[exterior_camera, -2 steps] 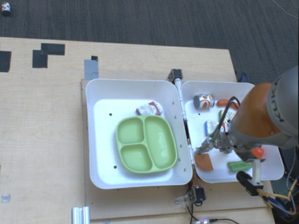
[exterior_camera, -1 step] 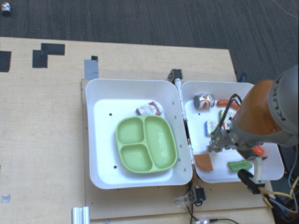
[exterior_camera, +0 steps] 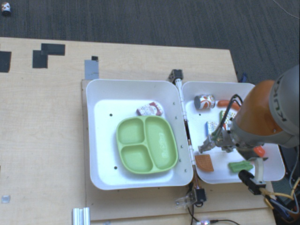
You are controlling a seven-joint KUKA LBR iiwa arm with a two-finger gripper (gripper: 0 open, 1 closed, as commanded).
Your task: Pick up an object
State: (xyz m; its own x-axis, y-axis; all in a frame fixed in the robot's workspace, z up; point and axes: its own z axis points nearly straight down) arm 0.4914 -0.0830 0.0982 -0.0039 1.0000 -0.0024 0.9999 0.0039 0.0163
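Over the right-hand bin (exterior_camera: 281,170) the grey arm (exterior_camera: 274,111) with its orange band reaches in from the right, its wrist low above the bin's middle and the gripper (exterior_camera: 212,142) pointing left toward the divider between the two bins; from where I stand I cannot tell how it is set, nor whether anything is caught in it. Just near of the gripper, at the bin's near-left corner, lies a small brown block (exterior_camera: 204,163), flat, its long axis running roughly far to near with a slight tilt. To its right lies a green piece (exterior_camera: 240,166), long axis left to right. At the far side of the same bin a small can (exterior_camera: 204,101) lies on its side, its length left to right, with an orange-red item (exterior_camera: 224,103) just beside it on the right. Across the divider, the left bin (exterior_camera: 103,125) holds a green divided plate (exterior_camera: 147,144) with three compartments, and a small crumpled wrapper (exterior_camera: 150,109) rests just beyond the plate's far rim.
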